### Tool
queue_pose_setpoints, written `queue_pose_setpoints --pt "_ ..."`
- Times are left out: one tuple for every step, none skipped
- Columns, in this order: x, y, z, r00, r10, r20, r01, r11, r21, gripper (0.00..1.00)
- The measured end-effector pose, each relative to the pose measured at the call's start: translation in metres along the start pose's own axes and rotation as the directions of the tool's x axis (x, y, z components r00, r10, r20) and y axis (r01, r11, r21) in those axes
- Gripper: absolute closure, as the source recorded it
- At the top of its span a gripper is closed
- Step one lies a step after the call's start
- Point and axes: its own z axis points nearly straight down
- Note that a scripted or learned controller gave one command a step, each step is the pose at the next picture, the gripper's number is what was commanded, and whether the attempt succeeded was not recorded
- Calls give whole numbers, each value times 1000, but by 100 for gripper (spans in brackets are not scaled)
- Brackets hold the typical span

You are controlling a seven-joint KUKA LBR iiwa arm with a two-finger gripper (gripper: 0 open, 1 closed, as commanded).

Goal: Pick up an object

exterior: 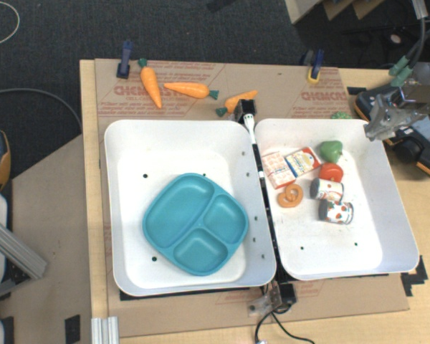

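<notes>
The right bin (387, 221) holds several small toy foods. A green pepper (331, 150) lies near its back, with a red tomato (331, 172) just in front of it. A white and red carton (275, 169) and a blue-labelled packet (301, 162) lie to their left. Below these sit an orange ring (291, 196), a small can (327, 189) and a second can (337, 212) on its side. My gripper (388, 119) hangs at the bin's back right corner, apart from all of them and holding nothing I can see.
In the left bin (122, 192) lies a teal divided plate (195, 223). Three toy carrots (188, 89) rest on the cardboard behind the bins. Blue clamps (123, 59) grip the board's back edge. Cables and gear crowd the far right.
</notes>
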Motion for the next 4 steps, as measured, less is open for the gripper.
queue_pose_setpoints --pt "0 1 -10 1000 -1 1 1 1000 -3 100" --pt "0 2 -21 1000 -2 2 2 1000 -7 100" --pt "0 3 -32 1000 -2 3 2 1000 -10 100" --pt "0 3 -42 1000 -3 4 3 1000 -14 100"
